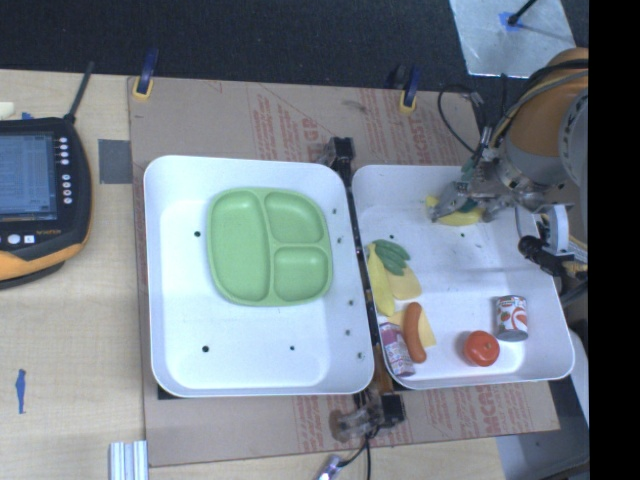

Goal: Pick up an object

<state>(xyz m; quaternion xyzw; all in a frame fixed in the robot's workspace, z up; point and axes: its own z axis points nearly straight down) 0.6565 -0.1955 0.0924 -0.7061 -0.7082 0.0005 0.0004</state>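
At the front of the right bin (540, 368) sit a red tomato (481, 348), a small can (511, 318), a hot dog (413, 330) and a little packet (394, 349). A bit farther back lie yellow slices (392, 283) with a green leaf (391, 254) on top. The left bin (180, 348) holds a green plate with three parts (268, 245). At the far end of the right bin, the claw (466, 200) is down on a yellow thing (458, 216). I cannot tell if the claw is spread or pinching. A screen pad (35, 198) rests on the worktop (60, 368) at the left.
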